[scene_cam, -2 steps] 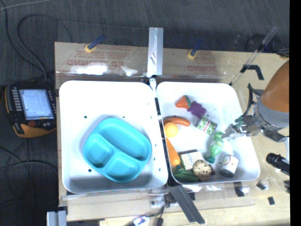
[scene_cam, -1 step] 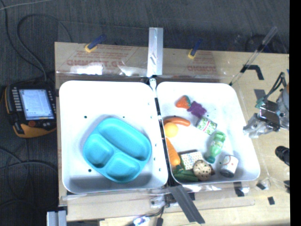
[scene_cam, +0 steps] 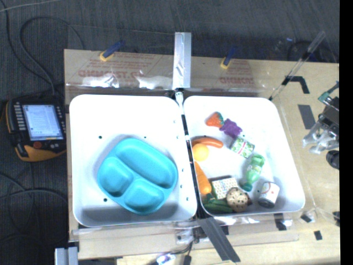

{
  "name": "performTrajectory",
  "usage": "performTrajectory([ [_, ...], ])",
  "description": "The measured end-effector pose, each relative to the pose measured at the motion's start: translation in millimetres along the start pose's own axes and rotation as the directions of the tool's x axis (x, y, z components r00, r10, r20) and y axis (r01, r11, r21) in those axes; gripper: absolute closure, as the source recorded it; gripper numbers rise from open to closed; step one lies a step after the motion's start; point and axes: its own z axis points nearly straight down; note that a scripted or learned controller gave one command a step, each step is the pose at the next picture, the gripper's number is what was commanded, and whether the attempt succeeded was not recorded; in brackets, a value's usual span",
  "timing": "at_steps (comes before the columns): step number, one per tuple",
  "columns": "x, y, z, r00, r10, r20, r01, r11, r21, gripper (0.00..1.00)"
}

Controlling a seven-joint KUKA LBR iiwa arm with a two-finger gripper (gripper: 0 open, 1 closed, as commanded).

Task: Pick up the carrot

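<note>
Two shallow white bins sit side by side on a pale wooden bench [scene_cam: 309, 170]. Both are smooth plastic with rounded corners, and a dark seam runs between them. The left bin [scene_cam: 83, 148] carries a glossy turquoise plate [scene_cam: 138, 174] with soft oval compartments. The right bin [scene_cam: 281, 148] holds a scatter of small toy foods. Among them the carrot [scene_cam: 202, 180] is a slim orange taper lying along that bin's left wall, its narrow end pointing up toward a round yellow-orange fruit [scene_cam: 201, 153] just beside it. Near the carrot's lower end lie a speckled cookie [scene_cam: 237, 197] and a white checked block [scene_cam: 222, 187]. Further right stands a green bottle [scene_cam: 253, 169], and a purple grape cluster [scene_cam: 231, 127] lies toward the top.

At the bench's right edge the gripper [scene_cam: 322, 131] appears as a tangle of grey metal, well apart from the carrot; whether it is wide or narrow cannot be told. Dark ribbed carpet [scene_cam: 33, 37] surrounds the bench, with an orange-edged pendant [scene_cam: 36, 127] lying on it at left.
</note>
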Motion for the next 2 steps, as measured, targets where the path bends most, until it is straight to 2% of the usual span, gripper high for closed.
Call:
performTrajectory([
  [1,33,29,-11,0.96,0.28,0.001,-0.28,0.96,0.001,1.0],
  [2,40,57,-61,0.83,0.558,0.001,-0.558,0.83,0.0,1.0],
])
